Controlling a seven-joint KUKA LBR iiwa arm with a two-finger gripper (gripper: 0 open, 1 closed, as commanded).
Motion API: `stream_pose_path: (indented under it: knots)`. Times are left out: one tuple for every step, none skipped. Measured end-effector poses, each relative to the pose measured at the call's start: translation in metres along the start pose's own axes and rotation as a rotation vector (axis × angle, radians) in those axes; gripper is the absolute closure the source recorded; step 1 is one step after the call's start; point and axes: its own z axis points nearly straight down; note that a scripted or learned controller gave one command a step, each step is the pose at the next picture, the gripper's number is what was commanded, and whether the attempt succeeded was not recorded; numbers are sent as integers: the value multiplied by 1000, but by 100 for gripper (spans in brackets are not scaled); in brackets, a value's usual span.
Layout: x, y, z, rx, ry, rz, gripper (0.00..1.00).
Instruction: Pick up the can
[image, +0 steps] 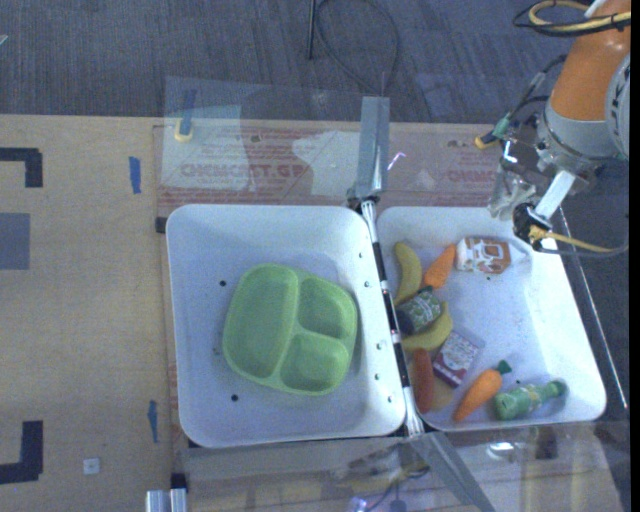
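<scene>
On your left, a green divided plate (291, 329) is sitting in the left bin (200, 250). In the right bin (560, 330), the can (483, 254) is lying on its side near the far wall, beside an orange carrot (438, 268) and a banana (407, 270). The pincer (520, 205) is hovering just right of the can, above it, holding nothing you can see; you cannot tell its state.
</scene>
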Motion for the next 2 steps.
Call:
stream_pose_path:
  knots:
    - [23,-11,-138,0,0,26,100]
    - [97,-52,-179,-1,1,28,100]
